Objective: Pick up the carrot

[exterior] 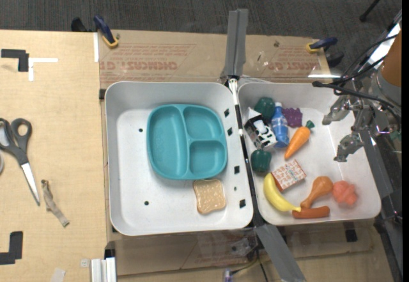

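The carrot (298, 140), orange with a small green top, lies tilted in the right bin (323, 96), its green end toward the back right. My gripper (348, 135) hangs over the right side of that bin, to the right of the carrot and apart from it. Its fingers (346, 146) stand spread with nothing between them.
Around the carrot lie purple grapes (293, 116), a blue bottle (279, 131), a black-and-white toy (261, 133), green pieces (261, 160), a patterned box (289, 176), a banana (275, 194), a chicken leg (317, 190) and a pink item (345, 192). The left bin (124, 165) holds a teal divided plate (187, 141) and toast (209, 196).
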You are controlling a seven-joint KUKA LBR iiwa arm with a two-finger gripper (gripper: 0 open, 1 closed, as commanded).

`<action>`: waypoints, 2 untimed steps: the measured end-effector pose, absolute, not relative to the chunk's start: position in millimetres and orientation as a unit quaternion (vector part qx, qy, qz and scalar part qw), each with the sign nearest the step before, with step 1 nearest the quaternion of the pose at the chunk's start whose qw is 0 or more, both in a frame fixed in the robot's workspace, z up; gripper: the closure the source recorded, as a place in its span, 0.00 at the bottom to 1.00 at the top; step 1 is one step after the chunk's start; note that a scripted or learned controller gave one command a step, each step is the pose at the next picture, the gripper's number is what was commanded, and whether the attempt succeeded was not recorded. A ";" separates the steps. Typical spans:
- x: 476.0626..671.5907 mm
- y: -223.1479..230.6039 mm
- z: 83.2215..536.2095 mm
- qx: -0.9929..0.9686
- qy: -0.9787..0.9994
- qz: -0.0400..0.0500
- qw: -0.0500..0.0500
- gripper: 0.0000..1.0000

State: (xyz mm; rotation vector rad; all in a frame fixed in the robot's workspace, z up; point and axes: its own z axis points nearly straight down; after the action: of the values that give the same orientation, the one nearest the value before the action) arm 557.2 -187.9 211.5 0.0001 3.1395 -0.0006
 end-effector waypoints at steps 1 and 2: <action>589.0 -159.4 94.2 -0.011 1.000 -0.001 0.003 0.00; 590.4 -157.8 104.0 -0.013 1.000 -0.001 0.004 1.00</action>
State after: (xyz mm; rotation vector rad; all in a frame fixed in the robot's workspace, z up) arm 590.4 -157.8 104.0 -0.0404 3.1329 -0.0032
